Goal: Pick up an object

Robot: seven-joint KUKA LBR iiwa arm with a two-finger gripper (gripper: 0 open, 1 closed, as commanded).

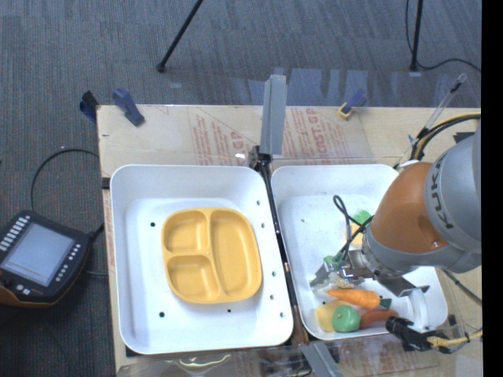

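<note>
Arm's down in the right bin (314,181), gripper (336,272) low over the toy food at the near edge. The fingers (324,276) sit just above the carrot (355,296), close to touching; whether they're spread or pressed together, I can't tell. Green apple (345,318) and a yellow piece (324,316) lie just below the carrot. The yellow divided plate (211,254) rests in the left bin (130,210).

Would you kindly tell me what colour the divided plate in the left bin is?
The three-compartment plastic plate is yellow, seen clearly in the camera view.
</note>
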